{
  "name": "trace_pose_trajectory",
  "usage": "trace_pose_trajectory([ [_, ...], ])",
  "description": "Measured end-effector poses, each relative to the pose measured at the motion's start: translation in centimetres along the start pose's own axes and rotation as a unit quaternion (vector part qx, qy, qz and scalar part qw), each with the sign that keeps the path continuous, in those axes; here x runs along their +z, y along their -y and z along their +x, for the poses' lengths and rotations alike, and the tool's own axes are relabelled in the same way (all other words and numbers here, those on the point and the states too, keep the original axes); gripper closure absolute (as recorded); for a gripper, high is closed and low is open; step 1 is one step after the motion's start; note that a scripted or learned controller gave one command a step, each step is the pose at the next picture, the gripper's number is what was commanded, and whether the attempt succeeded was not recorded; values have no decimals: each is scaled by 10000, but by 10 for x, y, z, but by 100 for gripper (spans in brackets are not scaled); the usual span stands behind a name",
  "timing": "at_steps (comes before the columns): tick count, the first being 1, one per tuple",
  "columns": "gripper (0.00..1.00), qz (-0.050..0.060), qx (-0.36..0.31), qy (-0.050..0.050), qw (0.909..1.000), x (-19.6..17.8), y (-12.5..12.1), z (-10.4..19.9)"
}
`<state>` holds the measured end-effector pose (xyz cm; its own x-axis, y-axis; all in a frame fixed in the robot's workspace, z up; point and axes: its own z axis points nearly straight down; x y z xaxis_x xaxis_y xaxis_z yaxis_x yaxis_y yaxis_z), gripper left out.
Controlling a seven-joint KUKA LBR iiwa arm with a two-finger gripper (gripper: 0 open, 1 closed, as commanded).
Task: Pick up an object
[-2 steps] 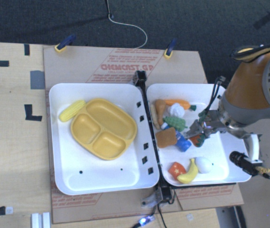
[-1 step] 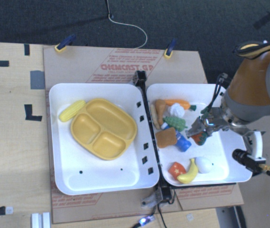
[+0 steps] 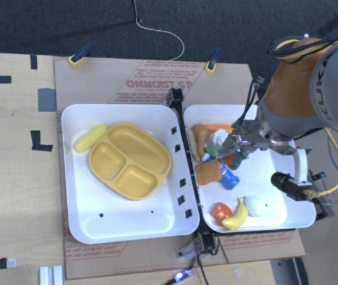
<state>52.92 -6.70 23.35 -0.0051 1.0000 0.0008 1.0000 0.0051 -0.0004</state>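
The gripper (image 3: 231,149) sits low in the right bin (image 3: 287,218), over a jumble of small toys (image 3: 216,153) by the divider: brown, white, green and blue pieces. Whether its fingers are spread or closed, I can't tell.

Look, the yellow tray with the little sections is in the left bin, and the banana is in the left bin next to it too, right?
Not quite. The yellow tray is in the left bin, but the banana lies in the right bin, near its front edge beside a red piece. The yellow thing by the tray is a corn cob. The camera view shows this.
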Motion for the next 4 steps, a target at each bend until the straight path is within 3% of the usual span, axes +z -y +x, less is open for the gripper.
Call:
trace_pose_trajectory([
  [1,100,13,13,4,10000,11,-8,18],
  [2,100,12,33,9,10000,8,3,-1],
  [4,100,6,18,2,10000,1,-3,14],
])
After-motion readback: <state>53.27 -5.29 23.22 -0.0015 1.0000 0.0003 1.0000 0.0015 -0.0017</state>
